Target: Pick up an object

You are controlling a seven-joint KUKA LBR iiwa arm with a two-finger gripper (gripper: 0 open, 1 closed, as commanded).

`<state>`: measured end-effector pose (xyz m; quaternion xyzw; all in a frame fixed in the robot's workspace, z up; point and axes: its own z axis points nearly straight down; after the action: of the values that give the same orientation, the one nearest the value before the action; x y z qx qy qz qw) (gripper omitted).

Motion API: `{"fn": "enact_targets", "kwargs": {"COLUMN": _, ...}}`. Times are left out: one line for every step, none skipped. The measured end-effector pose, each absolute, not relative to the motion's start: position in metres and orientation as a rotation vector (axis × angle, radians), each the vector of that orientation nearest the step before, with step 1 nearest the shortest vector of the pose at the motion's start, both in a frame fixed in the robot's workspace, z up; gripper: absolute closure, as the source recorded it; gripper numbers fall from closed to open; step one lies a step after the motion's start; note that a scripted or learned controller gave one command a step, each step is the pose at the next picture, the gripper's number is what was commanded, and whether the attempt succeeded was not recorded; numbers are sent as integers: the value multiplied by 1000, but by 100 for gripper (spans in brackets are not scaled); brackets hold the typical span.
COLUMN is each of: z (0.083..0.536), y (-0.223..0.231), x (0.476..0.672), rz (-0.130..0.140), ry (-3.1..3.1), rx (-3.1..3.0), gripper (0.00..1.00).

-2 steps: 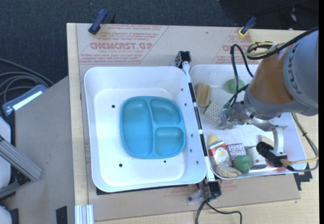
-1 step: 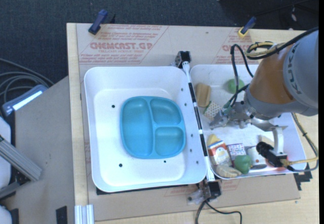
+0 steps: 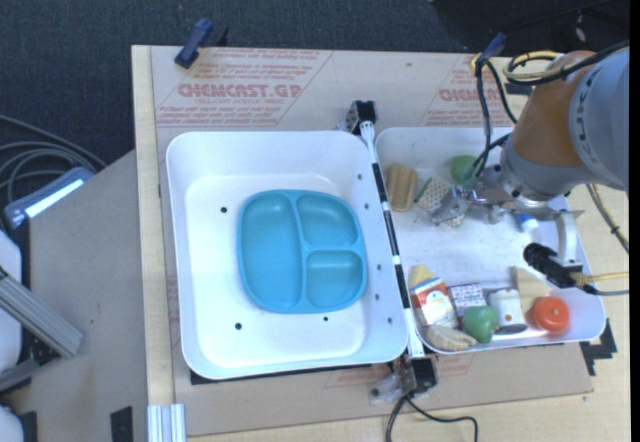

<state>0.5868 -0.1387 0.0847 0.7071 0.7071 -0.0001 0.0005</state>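
Observation:
My gripper (image 3: 455, 208) is low in the upper part of the right bin (image 3: 590, 325), reaching in from the right. A small checkered piece (image 3: 432, 193) lies just left of it. A tan cup-like object (image 3: 401, 187) lies further left by the bin's wall. A green ball (image 3: 462, 168) sits just behind the gripper. Nothing shows as lifted.
Along the right bin's front edge lie a yellow wedge (image 3: 423, 277), a red and white carton (image 3: 433, 305), a green fruit (image 3: 480, 322), a white cup (image 3: 507, 308) and a red tomato (image 3: 549, 313). The left bin (image 3: 200, 170) holds a blue divided plate (image 3: 300, 250).

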Motion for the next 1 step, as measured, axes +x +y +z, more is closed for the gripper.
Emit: {"fn": "enact_targets", "kwargs": {"z": 85, "y": -153, "x": 634, "rz": 1, "ry": 2222, "rx": 2218, "gripper": 0}}
